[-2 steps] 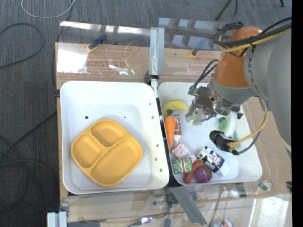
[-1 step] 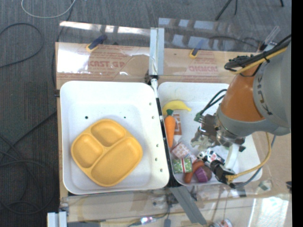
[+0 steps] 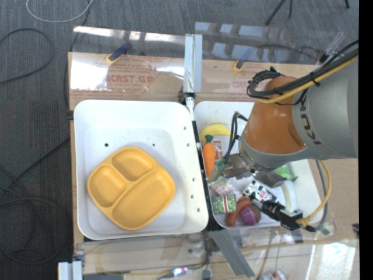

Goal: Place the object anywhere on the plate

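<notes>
Your end effector (image 3: 233, 169) sits low in the right bin (image 3: 303, 174) over the toy food, probably reaching for a pick; the carrot (image 3: 208, 158) lies beside it. The yellow plate (image 3: 132, 186) waits in the left bin (image 3: 93, 121).

plate (image 3: 132, 186) in left bin (image 3: 93, 118), toys (carrot (image 3: 209, 158)) in right bin (image 3: 309, 182)

arm (image 3: 303, 121): cut off at right edge | right bin (image 3: 303, 185): middle hidden under arm | banana (image 3: 214, 129): right part hidden | near toys (image 3: 233, 203): too jumbled to tell
</notes>
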{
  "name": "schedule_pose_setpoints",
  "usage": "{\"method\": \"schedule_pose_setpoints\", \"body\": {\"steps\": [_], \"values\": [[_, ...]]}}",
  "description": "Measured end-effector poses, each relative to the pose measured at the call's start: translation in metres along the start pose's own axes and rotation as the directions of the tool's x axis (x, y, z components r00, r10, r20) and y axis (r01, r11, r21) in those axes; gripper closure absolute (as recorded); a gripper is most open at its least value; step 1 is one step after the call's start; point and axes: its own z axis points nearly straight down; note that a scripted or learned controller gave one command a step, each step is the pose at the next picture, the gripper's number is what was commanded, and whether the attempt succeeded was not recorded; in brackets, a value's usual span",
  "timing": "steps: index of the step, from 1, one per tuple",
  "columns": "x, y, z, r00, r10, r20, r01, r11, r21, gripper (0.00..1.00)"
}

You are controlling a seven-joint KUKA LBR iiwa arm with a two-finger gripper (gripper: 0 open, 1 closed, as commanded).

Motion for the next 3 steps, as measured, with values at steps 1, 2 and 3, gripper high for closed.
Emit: {"method": "schedule_pose_setpoints", "body": {"steps": [1, 2, 3], "values": [[0.047, 0.010, -0.015, 0.880, -0.475, 0.002, 0.475, 0.880, -0.002, 1.00], [0.039, 0.055, -0.001, 0.820, -0.572, 0.004, 0.572, 0.820, -0.002, 1.00], [0.070, 0.015, -0.026, 0.607, -0.795, 0.003, 0.795, 0.607, -0.001, 1.00]]}}
